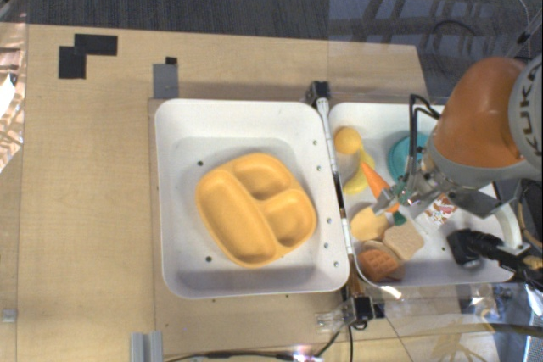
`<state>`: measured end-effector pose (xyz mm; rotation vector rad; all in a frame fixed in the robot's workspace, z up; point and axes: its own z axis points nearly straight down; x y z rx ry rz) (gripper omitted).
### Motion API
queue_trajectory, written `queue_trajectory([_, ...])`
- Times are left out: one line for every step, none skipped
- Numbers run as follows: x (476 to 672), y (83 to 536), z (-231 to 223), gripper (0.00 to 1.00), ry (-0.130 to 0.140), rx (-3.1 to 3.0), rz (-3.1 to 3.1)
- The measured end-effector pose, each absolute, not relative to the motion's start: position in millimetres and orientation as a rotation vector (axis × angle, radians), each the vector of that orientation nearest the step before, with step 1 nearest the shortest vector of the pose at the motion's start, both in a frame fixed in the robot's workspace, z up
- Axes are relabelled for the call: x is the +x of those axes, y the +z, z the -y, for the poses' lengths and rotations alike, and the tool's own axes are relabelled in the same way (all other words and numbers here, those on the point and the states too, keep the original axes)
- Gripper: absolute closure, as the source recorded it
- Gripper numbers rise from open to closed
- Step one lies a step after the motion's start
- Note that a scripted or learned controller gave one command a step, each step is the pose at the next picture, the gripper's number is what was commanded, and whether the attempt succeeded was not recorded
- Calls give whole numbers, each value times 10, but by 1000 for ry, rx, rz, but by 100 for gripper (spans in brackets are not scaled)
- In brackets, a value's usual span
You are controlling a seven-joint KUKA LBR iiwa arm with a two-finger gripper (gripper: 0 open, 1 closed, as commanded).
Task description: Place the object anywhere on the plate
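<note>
A yellow plate (254, 206) with three compartments lies in the left white bin (182, 182). My gripper (400, 201) is low over the right bin (509, 220), among a cluster of toy foods. It hangs just past the lower end of an orange carrot (372, 179), above a pale yellow piece (367, 224) and a tan bread slice (405, 242). The arm's orange band (479, 123) and wrist cover the bin's middle. I see nothing lifted clear of the bin.
The right bin also holds a yellow pear-like fruit (347, 140), a teal dish (402, 153) partly under the arm, and a brown waffle-like piece (379, 263) at the front. A ridge (333, 174) divides the two bins.
</note>
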<state>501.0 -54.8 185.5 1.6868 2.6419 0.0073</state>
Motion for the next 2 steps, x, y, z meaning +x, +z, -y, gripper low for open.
queue_trajectory([5254,2442,464,100,7,1429,-2786])
queue_trajectory([5250,2434,464,0,7,1431,-2787])
